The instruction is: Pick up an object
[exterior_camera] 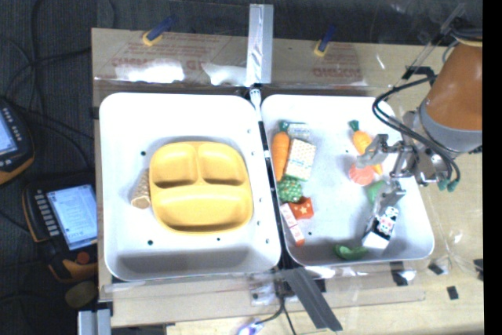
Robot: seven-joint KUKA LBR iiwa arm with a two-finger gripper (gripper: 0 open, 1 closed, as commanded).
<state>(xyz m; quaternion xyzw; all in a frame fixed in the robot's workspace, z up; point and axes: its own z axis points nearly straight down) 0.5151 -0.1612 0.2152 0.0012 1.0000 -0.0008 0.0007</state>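
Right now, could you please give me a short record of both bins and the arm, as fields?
left bin: yellow divided tray, a tan item at its left edge
right bin: carrot, printed carton, green-checked item, red box, black-and-white carton, green item
tool: over the right bin's right side
grip: cannot tell

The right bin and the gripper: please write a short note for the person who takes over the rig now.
Gripper: low over the right bin, near its right side; I cannot tell if it holds anything.
Things: carrot and white box along the bin's left wall; black-and-white carton just below the gripper; yellow tray in the left bin.
Done: no pick confirmed.
Left: grasp one object and lift it.
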